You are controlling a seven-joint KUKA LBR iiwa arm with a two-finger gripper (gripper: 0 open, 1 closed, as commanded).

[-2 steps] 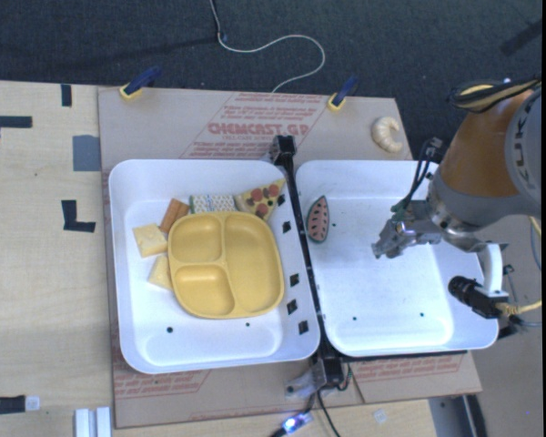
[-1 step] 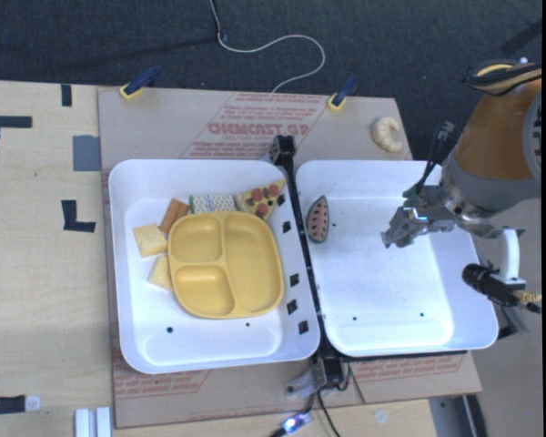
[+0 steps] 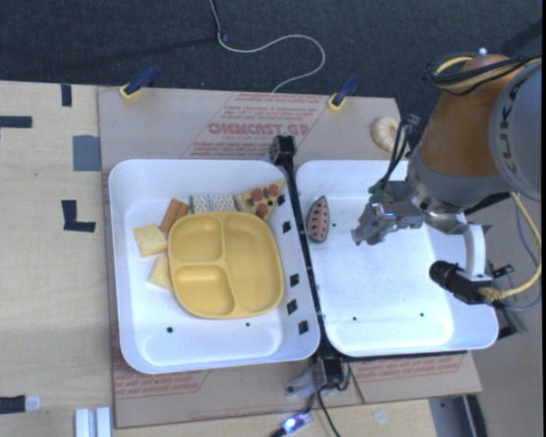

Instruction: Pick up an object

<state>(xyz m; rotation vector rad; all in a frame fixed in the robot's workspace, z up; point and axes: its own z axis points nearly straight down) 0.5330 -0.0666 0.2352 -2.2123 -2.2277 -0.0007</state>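
My gripper (image 3: 371,228) hangs over the right bin (image 3: 391,317), in its upper middle part, pointing down and left. A watermelon slice toy (image 3: 318,218) lies at the right bin's left edge, about a hand's width left of the gripper and apart from it. In the left bin (image 3: 136,335) a yellow divided plate (image 3: 226,263) covers the middle. Around the plate's upper left lie cracker-like pieces (image 3: 151,240), and a pizza slice toy (image 3: 262,198) lies at its upper right. Nothing shows between the fingers.
The grey arm with its orange band (image 3: 464,126) fills the upper right above the right bin. A black cable clip (image 3: 455,280) juts over the bin's right side. A tan round object (image 3: 383,132) lies behind the bins on the cardboard.
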